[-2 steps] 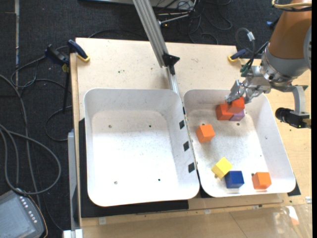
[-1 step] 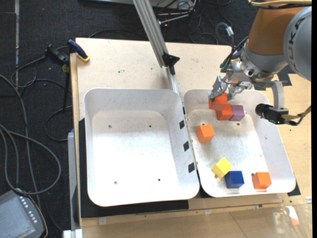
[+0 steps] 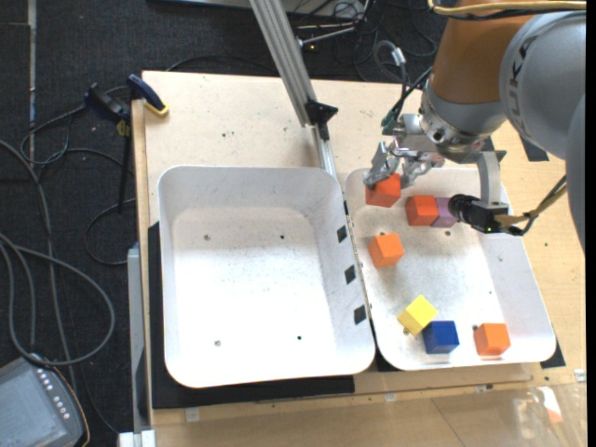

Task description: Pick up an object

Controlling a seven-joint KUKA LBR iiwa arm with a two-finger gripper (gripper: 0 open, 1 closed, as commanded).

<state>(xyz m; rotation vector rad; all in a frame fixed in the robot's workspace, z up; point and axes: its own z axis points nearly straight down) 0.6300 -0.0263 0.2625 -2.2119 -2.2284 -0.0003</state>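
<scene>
Two shallow white bins are sitting side by side on the wooden bench (image 3: 233,110). The left bin (image 3: 251,277) is showing a bare, speckled floor. The right bin (image 3: 521,287) is holding all the blocks. A red-orange block (image 3: 383,191) is sitting at the far left corner of this bin, close to the wall shared with the left bin. Another red-orange block (image 3: 422,209) is lying just to its right, touching a small purple block (image 3: 445,212). An orange block (image 3: 386,249) is resting nearer the middle, toward the left wall. Along the near edge, a yellow block (image 3: 417,314) and a blue block (image 3: 440,336) are touching each other, and one more orange block (image 3: 492,339) is sitting apart from them, near the right corner.

The gripper (image 3: 389,171) is reaching in from the right and hanging directly over the corner red-orange block, its fingers pointing down around the block's top. The fingers look closed in on the block's upper sides, though whether they are truly clamping it is hard to tell from this angle.

Open floor is lying in the middle and right of the right bin, between the far blocks and the near row. The corner block is crowded by the bin's far rim and left wall. A slanted metal rail (image 3: 284,45) is crossing the bench behind the bins.
</scene>
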